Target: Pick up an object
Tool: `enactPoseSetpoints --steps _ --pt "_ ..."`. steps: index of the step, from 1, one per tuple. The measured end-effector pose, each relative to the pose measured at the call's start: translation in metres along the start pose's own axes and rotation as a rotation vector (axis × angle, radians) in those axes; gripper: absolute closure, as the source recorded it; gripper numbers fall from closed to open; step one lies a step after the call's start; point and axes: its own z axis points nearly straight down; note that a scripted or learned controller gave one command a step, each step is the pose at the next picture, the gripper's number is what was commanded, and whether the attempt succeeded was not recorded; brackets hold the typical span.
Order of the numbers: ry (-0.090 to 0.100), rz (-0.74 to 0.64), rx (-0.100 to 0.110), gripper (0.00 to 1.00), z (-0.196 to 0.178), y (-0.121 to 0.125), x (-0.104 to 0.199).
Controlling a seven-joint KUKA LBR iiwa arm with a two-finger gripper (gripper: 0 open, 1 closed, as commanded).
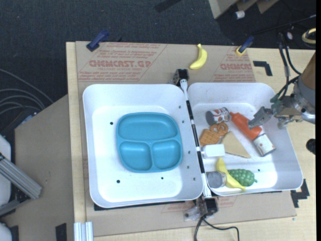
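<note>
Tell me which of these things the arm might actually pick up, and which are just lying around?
Part of the job, in the right bin near the end effector:
- can
- orange bottle
- pretzel
- white block
- wedge
- banana
- grapes

Just lying about:
- blue tray in the left bin
- second banana on the bench
- blue clamp

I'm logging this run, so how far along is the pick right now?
Done: the gripper has reached over the right bin, beside the orange carrot. In hand: nothing visible between its fingers. Left: grasping and lifting an object; the toys all lie in the bin.
</note>
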Motion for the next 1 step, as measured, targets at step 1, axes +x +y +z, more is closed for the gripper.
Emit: enactPoseSetpoints --steps 1 --pt "0.000 0.000 0.001 0.00 0.1264 0.0517 -0.0352"
